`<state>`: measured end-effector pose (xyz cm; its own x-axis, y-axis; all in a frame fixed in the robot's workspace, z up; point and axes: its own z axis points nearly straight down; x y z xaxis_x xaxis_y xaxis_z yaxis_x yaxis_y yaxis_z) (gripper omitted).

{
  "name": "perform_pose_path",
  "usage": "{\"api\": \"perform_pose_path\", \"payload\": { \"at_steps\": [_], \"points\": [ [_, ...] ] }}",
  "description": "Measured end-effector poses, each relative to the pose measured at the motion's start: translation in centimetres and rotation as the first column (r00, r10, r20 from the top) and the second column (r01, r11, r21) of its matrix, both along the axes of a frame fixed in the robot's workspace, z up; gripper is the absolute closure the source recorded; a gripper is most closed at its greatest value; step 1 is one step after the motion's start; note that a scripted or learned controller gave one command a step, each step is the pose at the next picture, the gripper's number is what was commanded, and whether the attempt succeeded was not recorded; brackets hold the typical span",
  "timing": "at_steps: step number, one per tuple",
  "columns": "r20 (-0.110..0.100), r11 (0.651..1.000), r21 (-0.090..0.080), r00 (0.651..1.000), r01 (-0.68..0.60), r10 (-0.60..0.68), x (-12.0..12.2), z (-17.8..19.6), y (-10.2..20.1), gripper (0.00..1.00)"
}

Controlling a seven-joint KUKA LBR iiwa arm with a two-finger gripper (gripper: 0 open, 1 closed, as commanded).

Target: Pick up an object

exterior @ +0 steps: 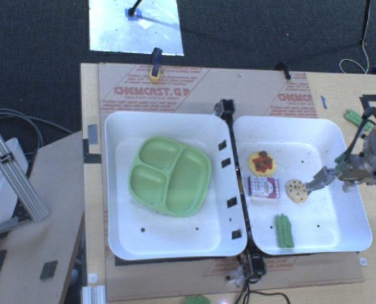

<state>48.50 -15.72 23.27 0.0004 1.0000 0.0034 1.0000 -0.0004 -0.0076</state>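
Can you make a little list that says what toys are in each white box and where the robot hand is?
left bin: green divided plate
right bin: yellow round toy with red on top, small red and white packet, cookie, green bundle
gripper: over the right bin, tip right beside the cookie
held: nothing seen between the fingers

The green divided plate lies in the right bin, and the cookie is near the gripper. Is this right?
Not quite. The camera view shows the green plate in the left bin, not the right bin. The cookie is indeed near the gripper.
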Motion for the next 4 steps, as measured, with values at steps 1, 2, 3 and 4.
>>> {"api": "perform_pose_path", "payload": {
  "at_steps": [1, 2, 3, 4],
  "points": [
    [0.003, 1.0, -0.003, 1.0, 0.002, -0.002, 0.0, -7.2, -3.3, 0.0],
    [0.011, 1.0, -0.004, 1.0, -0.002, 0.002, 0.2, -5.8, -3.1, 1.0],
    [0.023, 1.0, -0.006, 1.0, -0.008, 0.008, 11.3, 6.1, -0.6, 1.0],
    [0.009, 1.0, -0.003, 1.0, -0.005, 0.005, 11.9, 3.1, 9.6, 1.0]
  ]
}}
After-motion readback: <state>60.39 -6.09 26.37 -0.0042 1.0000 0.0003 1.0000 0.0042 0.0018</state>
